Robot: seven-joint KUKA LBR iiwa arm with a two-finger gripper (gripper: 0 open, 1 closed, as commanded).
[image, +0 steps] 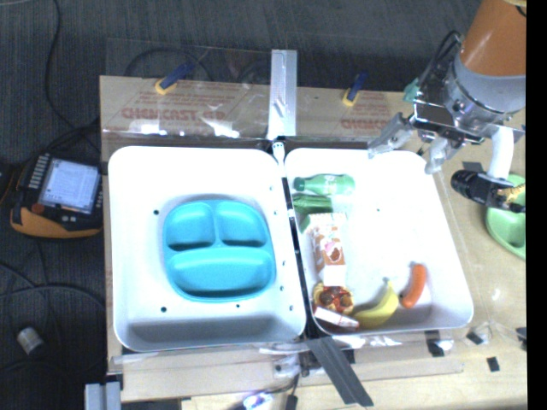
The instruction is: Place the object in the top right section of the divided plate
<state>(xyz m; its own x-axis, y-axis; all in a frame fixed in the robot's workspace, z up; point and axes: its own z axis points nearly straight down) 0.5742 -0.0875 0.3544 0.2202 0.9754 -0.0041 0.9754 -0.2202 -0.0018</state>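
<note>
The blue divided plate (220,248) lies in the left bin (137,314), with two small sections at its far side and one large section at the near side. In the right bin (444,254) lie a green bottle (322,186), a snack packet (330,244), a banana (376,307), an orange-red sausage (413,286) and a dark red item (333,298). My gripper (403,155) hangs over the far right corner of the right bin. It is open, with nothing between its fingers, and it is well away from the objects and the plate.
The objects crowd the right bin's left wall and near edge. A green item (508,225) sits on the bench to the right of the bin. A handheld device (60,190) lies on the floor at the left. Clamps and plastic sheeting line the far edge.
</note>
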